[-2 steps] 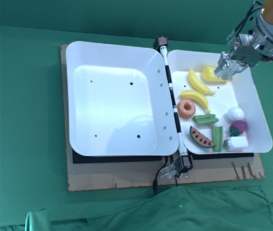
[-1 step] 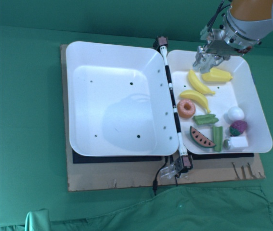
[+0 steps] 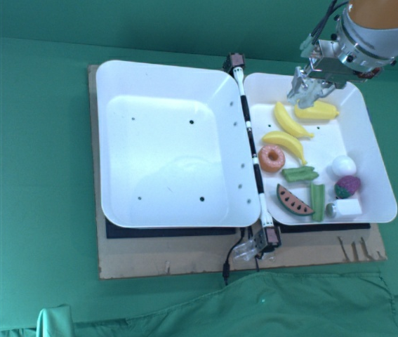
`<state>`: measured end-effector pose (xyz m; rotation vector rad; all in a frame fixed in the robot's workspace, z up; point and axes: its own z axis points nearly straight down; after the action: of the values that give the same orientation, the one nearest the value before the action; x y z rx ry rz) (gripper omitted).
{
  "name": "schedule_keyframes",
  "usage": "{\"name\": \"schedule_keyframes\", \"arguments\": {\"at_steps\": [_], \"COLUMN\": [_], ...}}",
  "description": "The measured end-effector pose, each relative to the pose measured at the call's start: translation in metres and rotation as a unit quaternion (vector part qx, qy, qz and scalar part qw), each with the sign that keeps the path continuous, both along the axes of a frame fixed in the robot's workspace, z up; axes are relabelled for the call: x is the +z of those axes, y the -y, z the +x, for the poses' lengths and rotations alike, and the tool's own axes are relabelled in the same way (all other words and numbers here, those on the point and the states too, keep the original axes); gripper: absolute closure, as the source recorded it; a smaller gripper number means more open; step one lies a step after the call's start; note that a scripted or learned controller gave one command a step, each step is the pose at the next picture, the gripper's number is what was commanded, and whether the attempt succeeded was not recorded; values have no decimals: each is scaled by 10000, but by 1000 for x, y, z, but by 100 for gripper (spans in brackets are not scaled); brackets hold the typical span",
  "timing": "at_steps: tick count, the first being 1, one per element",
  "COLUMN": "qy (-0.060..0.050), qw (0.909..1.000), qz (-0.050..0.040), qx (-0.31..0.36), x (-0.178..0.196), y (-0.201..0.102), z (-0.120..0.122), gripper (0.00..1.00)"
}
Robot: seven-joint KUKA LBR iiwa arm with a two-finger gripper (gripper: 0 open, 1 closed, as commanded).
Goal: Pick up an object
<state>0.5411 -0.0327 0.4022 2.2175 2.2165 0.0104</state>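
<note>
The right bin (image 3: 375,161) holds several toy foods. A yellow piece (image 3: 319,111) lies at its back, with two bananas (image 3: 291,120) (image 3: 285,145) beside and below it. My gripper (image 3: 305,94) hangs over the back of this bin, just above the left end of the yellow piece, and it looks open with nothing between its fingers. Further forward lie an orange donut (image 3: 272,159), a green pod (image 3: 299,174), a watermelon slice (image 3: 294,201), a green stick (image 3: 316,201), a white egg (image 3: 344,165), a purple berry (image 3: 347,186) and a white block (image 3: 346,207).
The left bin (image 3: 114,83) stands beside the right one, split from it by a black-and-white divider bar (image 3: 246,121). Both rest on a cardboard sheet (image 3: 184,264) on green cloth. The arm's grey wrist and orange band (image 3: 385,5) come in from the upper right.
</note>
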Motion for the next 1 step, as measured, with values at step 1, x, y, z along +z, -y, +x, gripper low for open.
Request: {"name": "schedule_keyframes", "arguments": {"at_steps": [1], "qy": [-63], "qw": [10000], "qz": [4], "qx": [14], "x": [-78], "y": [-56], "z": [7], "gripper": [100]}}
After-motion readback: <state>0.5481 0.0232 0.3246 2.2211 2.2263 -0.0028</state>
